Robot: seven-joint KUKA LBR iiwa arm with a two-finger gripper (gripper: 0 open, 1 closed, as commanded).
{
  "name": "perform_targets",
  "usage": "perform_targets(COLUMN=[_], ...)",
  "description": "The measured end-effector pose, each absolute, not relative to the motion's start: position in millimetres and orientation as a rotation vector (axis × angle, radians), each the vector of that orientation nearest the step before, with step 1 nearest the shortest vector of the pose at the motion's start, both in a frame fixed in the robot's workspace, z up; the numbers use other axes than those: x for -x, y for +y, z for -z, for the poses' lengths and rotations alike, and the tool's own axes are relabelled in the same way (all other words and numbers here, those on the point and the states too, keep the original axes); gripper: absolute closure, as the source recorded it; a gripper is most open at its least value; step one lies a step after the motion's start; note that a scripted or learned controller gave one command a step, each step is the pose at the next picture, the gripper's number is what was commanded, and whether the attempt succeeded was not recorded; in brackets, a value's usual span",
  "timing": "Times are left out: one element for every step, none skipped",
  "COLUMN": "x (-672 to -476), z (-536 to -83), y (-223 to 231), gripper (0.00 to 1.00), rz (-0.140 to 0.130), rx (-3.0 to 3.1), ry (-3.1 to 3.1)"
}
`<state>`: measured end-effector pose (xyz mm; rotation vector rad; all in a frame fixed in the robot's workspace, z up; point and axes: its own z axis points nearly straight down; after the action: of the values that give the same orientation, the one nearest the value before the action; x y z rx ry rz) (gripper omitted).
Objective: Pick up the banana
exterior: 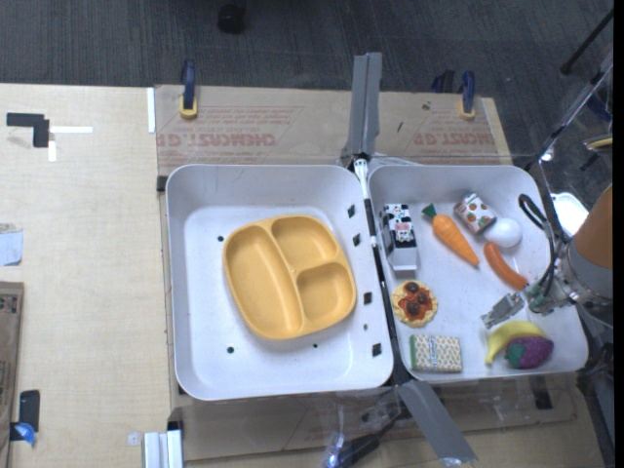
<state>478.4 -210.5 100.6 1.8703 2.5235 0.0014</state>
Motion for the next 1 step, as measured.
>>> perform_targets(x=[-477.9], z=[-91.6], y=[-187.2], gripper=[0.00], rz=[-0.001], rx=[-1.583], ry=[2.714])
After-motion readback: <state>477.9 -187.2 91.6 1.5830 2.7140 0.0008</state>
